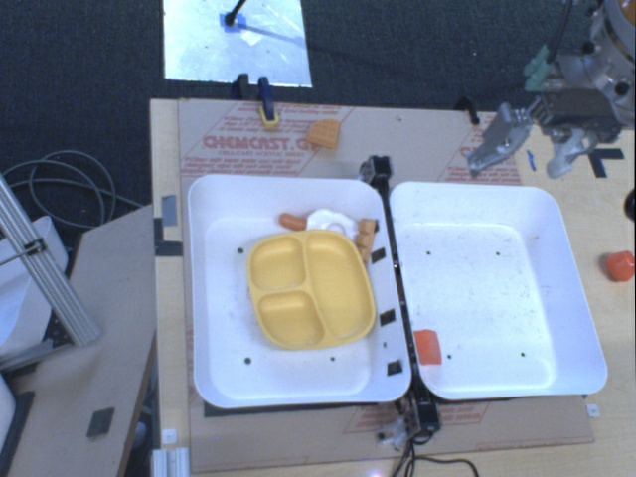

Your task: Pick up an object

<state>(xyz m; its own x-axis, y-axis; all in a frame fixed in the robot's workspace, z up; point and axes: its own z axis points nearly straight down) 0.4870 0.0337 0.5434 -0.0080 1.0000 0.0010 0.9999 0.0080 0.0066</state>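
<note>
Tool (529,147) (fingers spread, bare) hovers beyond two bins; one yellow tray (310,291).

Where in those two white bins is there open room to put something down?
The right bin is mostly bare floor, bordered by an orange block at its near-left corner. The left bin is crowded: a yellow divided plate fills its middle.

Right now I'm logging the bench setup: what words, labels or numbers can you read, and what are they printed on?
"CHEMCAST" in red, followed by letters too blurred to read: on the brown board under the bins.
Smaller red print beneath it, and red print on the board's right corner: too blurred to read.
Nothing legible on the yellow tray or the white bins.
</note>
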